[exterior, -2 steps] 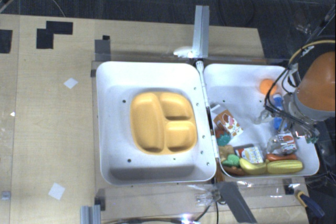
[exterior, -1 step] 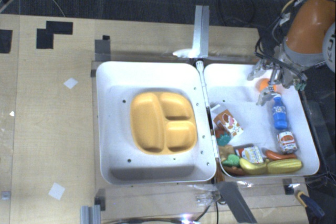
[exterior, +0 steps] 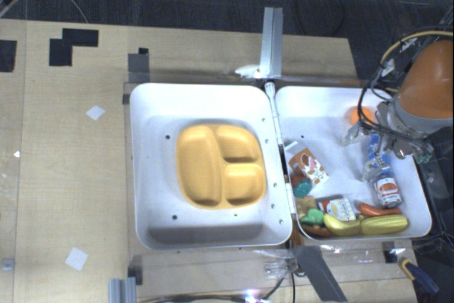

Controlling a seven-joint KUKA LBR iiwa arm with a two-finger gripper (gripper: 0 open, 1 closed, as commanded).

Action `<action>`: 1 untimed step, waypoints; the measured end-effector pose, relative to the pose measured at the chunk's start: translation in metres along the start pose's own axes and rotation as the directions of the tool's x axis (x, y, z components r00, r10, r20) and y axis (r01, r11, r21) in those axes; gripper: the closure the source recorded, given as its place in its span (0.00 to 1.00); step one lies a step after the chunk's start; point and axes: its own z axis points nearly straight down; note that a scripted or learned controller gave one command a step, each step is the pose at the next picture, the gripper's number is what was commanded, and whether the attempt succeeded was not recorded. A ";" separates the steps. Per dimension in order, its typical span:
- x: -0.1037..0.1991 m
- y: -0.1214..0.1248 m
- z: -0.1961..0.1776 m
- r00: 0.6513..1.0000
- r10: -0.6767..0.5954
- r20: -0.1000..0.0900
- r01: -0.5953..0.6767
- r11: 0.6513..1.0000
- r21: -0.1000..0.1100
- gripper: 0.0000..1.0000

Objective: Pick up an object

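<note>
The right bin holds several small objects. A brown and white snack packet lies near its left wall, with a teal piece below it. Along the front wall lie a banana and a longer yellow piece, and a red-orange carrot-like thing rests just behind them. A small bottle with a red label lies at the right, under a blue and white object. My gripper hangs low over that blue and white object. An orange thing sits partly hidden behind the wrist.
The left bin holds a yellow divided tray. A metal post stands behind the wall between the bins. The arm's orange band and its cables cover the right bin's far right corner.
</note>
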 end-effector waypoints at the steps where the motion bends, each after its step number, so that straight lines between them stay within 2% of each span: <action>1: -0.079 -0.020 -0.009 0.999 0.051 0.000 -0.051 0.999 -0.002 0.00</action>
